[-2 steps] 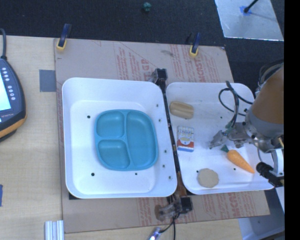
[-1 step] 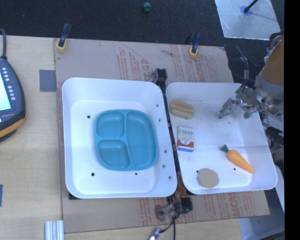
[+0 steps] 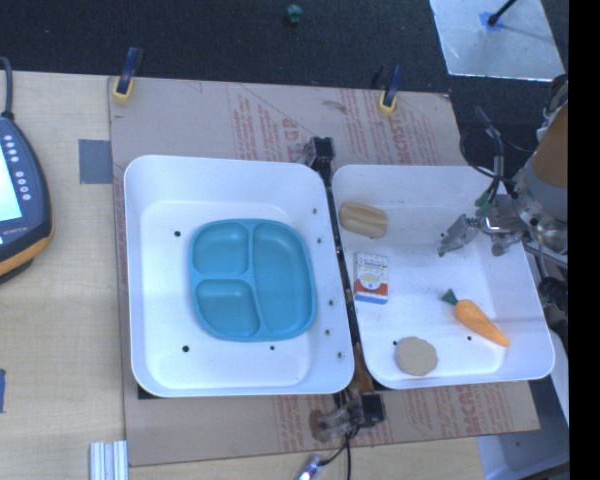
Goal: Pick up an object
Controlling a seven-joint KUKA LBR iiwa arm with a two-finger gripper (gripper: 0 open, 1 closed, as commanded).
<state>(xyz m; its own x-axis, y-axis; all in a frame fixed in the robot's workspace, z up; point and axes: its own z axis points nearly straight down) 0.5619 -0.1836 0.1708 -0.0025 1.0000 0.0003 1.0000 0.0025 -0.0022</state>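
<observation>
Your gripper (image 3: pixel 472 232) hangs over the right bin (image 3: pixel 420 183), right of frame. Its jaws stand apart, gripping nothing. The carrot (image 3: pixel 479 322) lies below.

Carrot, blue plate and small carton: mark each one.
carrot (image 3: pixel 479 322): camera view, middle of the orange body.
blue plate (image 3: pixel 252 279): camera view, ridge where its three compartments meet.
carton (image 3: pixel 371 277): camera view, centre of its printed face.

Smooth glossy white plastic bins (image 3: pixel 140 268), a matt blue plastic tray (image 3: pixel 252 278), on printed brown cardboard (image 3: pixel 270 118).
</observation>
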